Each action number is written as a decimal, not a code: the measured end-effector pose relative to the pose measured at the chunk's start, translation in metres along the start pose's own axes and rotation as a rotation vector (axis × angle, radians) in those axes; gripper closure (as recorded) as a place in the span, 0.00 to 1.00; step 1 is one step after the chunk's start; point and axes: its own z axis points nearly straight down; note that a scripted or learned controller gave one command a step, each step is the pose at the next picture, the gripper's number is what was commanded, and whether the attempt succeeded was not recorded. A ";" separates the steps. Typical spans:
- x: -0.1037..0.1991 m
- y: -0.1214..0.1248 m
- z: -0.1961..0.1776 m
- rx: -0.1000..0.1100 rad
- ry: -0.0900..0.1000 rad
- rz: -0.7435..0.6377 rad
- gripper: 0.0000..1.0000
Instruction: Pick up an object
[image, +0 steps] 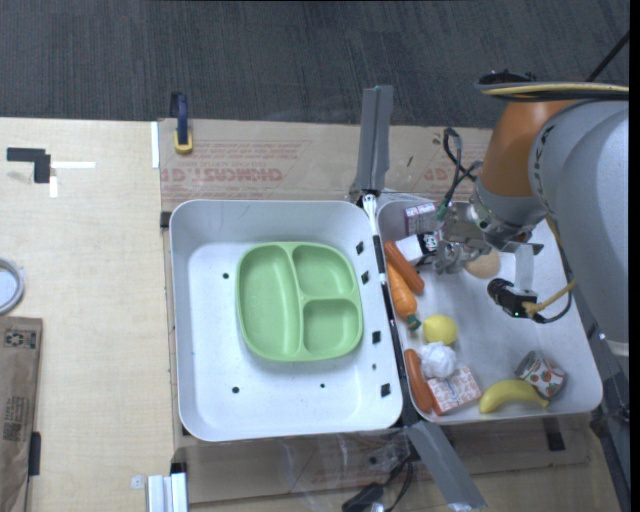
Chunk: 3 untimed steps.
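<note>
The gripper is down in the right bin, at its far end; I cannot tell its state. A tan round thing lies touching it, a carrot near. To grasp well, centre over one item and descend straight. The left bin holds a green tray.
</note>
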 end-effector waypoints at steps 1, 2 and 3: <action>-0.002 -0.001 0.001 0.004 -0.002 0.001 0.00; -0.002 -0.001 -0.007 0.005 -0.002 -0.002 1.00; -0.007 -0.153 -0.002 -0.038 0.022 0.547 1.00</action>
